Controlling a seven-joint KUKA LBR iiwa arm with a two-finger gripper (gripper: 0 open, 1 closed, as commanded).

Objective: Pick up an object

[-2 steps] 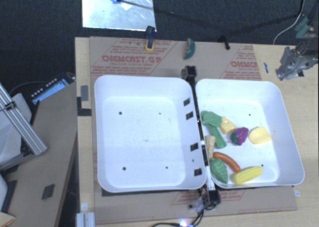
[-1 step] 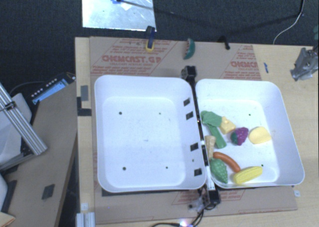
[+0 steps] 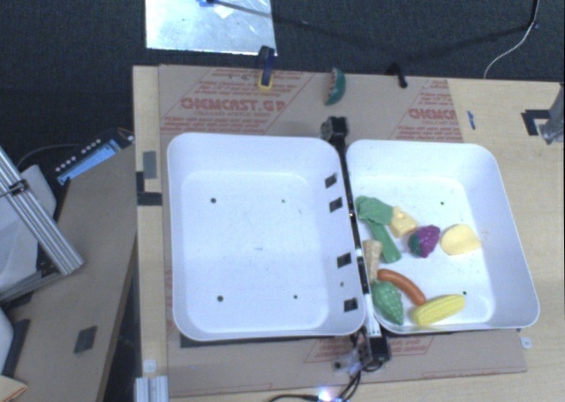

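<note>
Toward the near left part of the right bin [image 3: 494, 215] lies a cluster of small toy foods, likely light, hard plastic and slippery: a corn cob [image 3: 439, 307], a lemon [image 3: 460, 238], purple grapes [image 3: 424, 239], an orange sausage [image 3: 402, 284] and green pieces [image 3: 375, 212]. The lemon looks the easiest pick, taken across its narrow middle, since it sits at the cluster's edge, while the green pieces crowd the divider wall between the bins. How the arm's jaws stand cannot be told, and the left bin [image 3: 256, 232] plays no part.
</note>
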